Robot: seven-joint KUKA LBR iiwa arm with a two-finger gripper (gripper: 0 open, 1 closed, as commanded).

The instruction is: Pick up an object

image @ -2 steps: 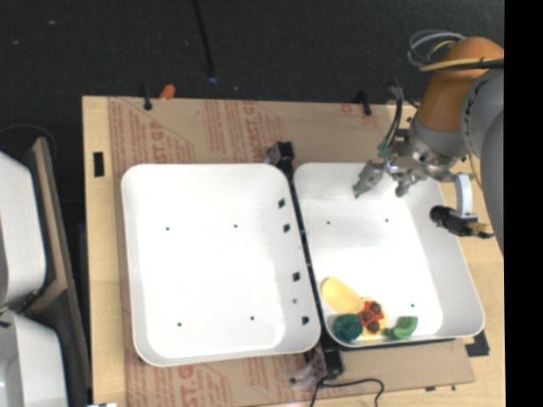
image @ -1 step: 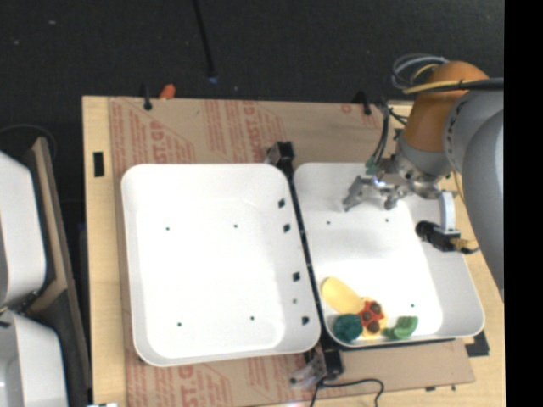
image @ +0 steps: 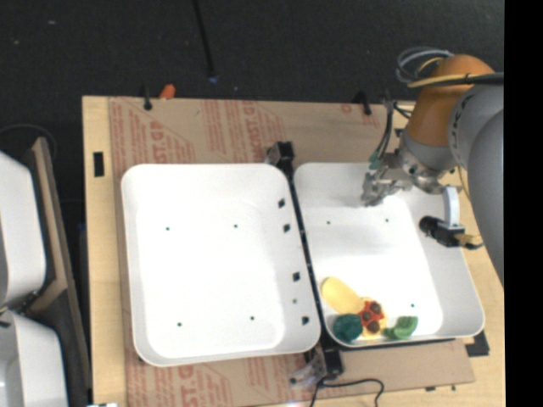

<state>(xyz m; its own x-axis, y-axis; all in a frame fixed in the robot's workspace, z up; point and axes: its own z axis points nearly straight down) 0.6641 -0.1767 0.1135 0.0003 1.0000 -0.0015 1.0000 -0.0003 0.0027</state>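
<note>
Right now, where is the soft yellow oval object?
The soft yellow oval object lies in the right white bin, near its front-left corner, just up-left of the small red object and above the dark green round object.

- A brown board [image: 212, 130] printed with red lettering lies under both bins.
- The left white bin [image: 212, 261] and the right white bin [image: 373, 227] sit side by side, touching, with black clips [image: 299, 276] along their shared edge.
- A black cable [image: 202, 28] crosses the dark floor beyond the board.
</note>
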